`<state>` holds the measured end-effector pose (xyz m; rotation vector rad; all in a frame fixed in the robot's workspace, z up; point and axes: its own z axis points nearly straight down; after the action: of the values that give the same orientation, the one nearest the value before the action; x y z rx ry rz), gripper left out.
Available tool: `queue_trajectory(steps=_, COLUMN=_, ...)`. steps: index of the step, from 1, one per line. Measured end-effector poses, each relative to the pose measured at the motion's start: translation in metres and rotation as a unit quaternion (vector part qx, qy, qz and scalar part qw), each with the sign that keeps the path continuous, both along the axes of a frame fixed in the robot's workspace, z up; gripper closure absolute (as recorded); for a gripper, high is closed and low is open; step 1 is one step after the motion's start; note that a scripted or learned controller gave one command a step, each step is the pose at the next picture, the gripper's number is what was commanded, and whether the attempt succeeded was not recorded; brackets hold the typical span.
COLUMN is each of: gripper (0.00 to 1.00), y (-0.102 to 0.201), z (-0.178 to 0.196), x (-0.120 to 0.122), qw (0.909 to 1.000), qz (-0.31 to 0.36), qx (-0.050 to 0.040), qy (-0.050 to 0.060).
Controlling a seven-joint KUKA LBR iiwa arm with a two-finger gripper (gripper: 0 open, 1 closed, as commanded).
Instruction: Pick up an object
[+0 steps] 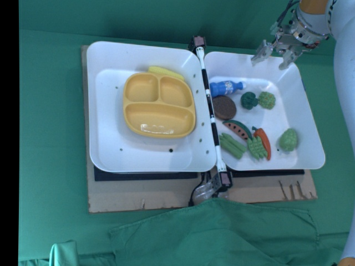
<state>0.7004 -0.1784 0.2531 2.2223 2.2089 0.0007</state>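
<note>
The grey arm with the orange band (324, 4) is cut off by the top and right edges, so only its wrist end shows. A flat yellow piece (165, 72) lies partly hidden behind the far rim of the yellow three-compartment plastic tray (160, 105). Rumpled green cloth (222, 234) runs off the near edge. The small grey fitting (206, 191) at the near end of the striped divider bar (209, 110) is too blurred to identify.
</note>
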Motion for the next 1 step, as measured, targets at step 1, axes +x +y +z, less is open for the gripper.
queue_trajectory(steps=1, gripper=0.0, y=-0.01, z=-0.0282, x=-0.0004, qw=1.0, qz=0.001, qx=0.0008, qy=0.003)
